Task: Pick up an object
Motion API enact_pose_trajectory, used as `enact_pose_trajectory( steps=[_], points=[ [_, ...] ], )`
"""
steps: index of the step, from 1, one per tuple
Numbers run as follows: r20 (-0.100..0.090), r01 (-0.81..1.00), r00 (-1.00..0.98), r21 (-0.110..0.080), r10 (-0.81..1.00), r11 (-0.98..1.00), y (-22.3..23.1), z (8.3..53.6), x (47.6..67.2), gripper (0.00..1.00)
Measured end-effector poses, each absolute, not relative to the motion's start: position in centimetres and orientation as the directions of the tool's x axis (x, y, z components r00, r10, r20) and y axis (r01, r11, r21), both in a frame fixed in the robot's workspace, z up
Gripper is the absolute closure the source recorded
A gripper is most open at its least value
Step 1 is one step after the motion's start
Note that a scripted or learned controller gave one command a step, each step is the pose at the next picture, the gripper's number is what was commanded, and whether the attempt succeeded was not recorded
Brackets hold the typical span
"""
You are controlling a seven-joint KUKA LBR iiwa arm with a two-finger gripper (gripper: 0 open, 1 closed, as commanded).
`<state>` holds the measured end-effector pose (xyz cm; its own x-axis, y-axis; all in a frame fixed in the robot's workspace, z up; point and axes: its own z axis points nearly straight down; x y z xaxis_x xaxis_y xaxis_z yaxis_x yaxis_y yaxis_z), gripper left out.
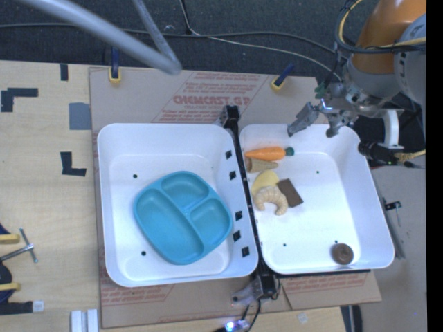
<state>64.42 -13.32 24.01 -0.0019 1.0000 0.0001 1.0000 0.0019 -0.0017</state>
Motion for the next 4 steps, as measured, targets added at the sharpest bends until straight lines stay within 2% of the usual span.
enact_pose_trajectory(
  steps=[2,3,4],
  points=[
    [-0.002,1.0,-0.002,-0.003,1.0,0.002,-12.5,13.8,64.4,0.0],
    [0.002,1.0,0.0,0.004,1.0,0.0,-12.5,9.1,64.6,0.0],
    [0.005,1.0,-0.005,0.016,1.0,0.005,-12.1,10.8,65.0,1.0]
  ],
)
